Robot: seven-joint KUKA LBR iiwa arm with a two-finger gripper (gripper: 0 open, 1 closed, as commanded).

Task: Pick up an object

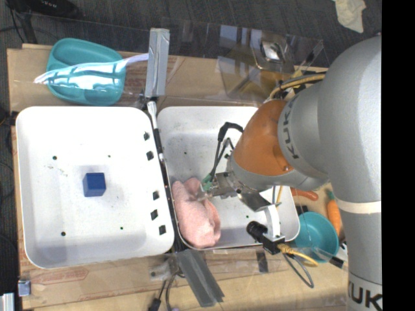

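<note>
1. Grey arm (337,135) looms over the right bin (194,125); whether its jaws are parted, I cannot tell.
2. Pink soft object (194,216) lies against that bin's left wall, beside the wrist.
3. Risk, I judge: the wall crowds a grasp, so soft cloth may slip.

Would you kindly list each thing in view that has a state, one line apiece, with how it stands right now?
blue cube: resting on the floor of the left bin, alone and untouched.
pink soft object: lying against the left wall of the right bin, low in the bin.
gripper: down in the right bin at the pink object's upper end; grasp cannot be told.
teal scoop: lying on the bench behind the left bin.
</note>
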